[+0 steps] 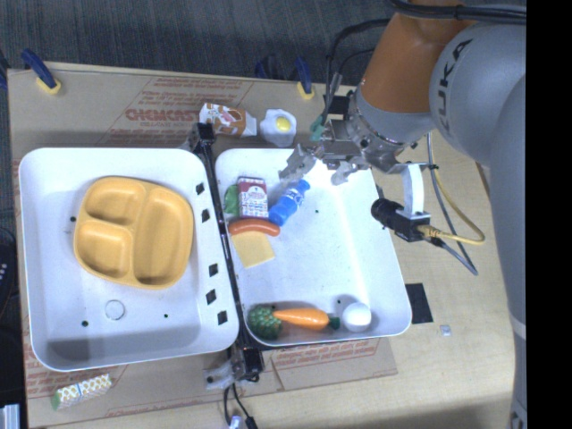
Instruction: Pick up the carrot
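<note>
Orange plastic carrot [301,317] lying along the right white bin's [384,266] near edge, metal claw [315,164] hovering spread over its far edge, gripping nothing

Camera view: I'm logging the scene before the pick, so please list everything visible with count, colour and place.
carrot: 1, orange, near edge of right bin
broccoli: 1, green, touching the carrot's left end
egg: 1, white, right of the carrot
hot dog: 1, orange-red, left side of right bin
cheese slice: 1, yellow, just below the hot dog
carton: 1, red and white, above the hot dog
bottle: 1, blue, under the gripper
divided plate: 1, yellow, left bin
bins: 2, white, side by side
fried egg: 1, white and yellow, on cardboard behind the bins
gripper: 1, grey metal, over right bin's far part
arm: 1, grey with orange band, right
</note>
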